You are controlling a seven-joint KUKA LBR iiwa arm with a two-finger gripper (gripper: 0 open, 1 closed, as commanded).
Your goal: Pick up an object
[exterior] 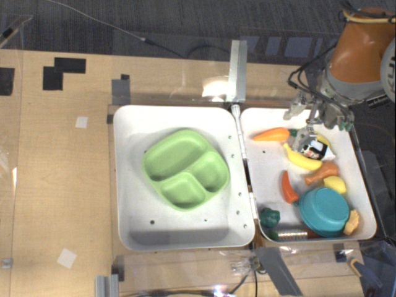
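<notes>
Near end of the right bin [365,228] is packed: blue bowl [324,210], red pepper [288,187]. Farther back the gripper [307,142] sits over the banana [302,158], carrot [271,135] just left. Can't tell its grip; I'd drop straight, centered on the banana.

Green divided plate [185,168] in left bin [127,184]; toys crowding right bin [265,166].

A robotics laboratory is indicated by the pale wooden bench [55,184] marked with black squares, two shallow white plastic bins [133,228] fixed in metal brackets, loose black cables [185,48], and plastic toy food [303,159].
</notes>
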